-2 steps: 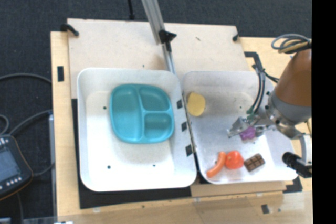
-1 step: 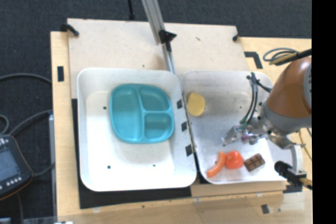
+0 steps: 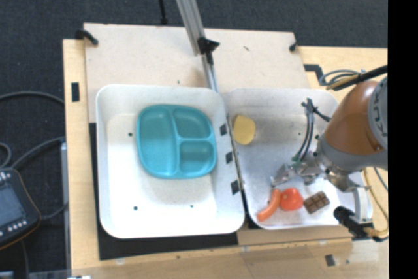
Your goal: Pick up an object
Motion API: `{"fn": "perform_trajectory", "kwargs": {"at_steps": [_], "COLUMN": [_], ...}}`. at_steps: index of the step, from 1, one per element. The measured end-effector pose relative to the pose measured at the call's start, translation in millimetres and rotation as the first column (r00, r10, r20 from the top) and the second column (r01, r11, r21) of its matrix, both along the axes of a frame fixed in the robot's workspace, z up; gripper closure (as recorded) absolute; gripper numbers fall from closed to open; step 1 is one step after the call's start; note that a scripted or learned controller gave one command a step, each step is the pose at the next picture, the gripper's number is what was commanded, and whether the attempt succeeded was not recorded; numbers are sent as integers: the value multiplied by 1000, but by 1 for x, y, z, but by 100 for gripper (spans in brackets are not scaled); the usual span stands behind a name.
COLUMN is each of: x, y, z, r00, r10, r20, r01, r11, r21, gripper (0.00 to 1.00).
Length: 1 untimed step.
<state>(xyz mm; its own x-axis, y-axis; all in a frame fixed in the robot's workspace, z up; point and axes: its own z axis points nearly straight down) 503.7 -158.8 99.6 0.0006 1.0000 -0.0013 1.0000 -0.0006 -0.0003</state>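
My gripper [image 3: 292, 173] is low in the right bin [image 3: 274, 108], near its front right part, hanging from the grey arm with the orange band [image 3: 356, 121]. Just in front of it lie an orange-red rounded toy [image 3: 292, 200] with a thin carrot-like piece [image 3: 268, 210] stretching left. A small brown ridged block [image 3: 317, 202] lies to their right. A yellow round object [image 3: 244, 129] rests at the bin's far left, apart from the gripper. Nothing is visibly held.
The left bin [image 3: 117, 206] holds a teal divided plate [image 3: 176, 142]. A slanted metal pole [image 3: 186, 0] rises behind the bins, where they meet. Cables [image 3: 339, 78] run at the right edge by the arm.
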Motion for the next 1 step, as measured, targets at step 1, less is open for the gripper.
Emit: {"fn": "perform_trajectory", "kwargs": {"at_steps": [1], "x": [2], "y": [-1], "z": [12], "r00": [1000], "r10": [-6], "r20": [6], "r01": [6], "r11": [1000], "r21": [-1], "gripper": [100]}}
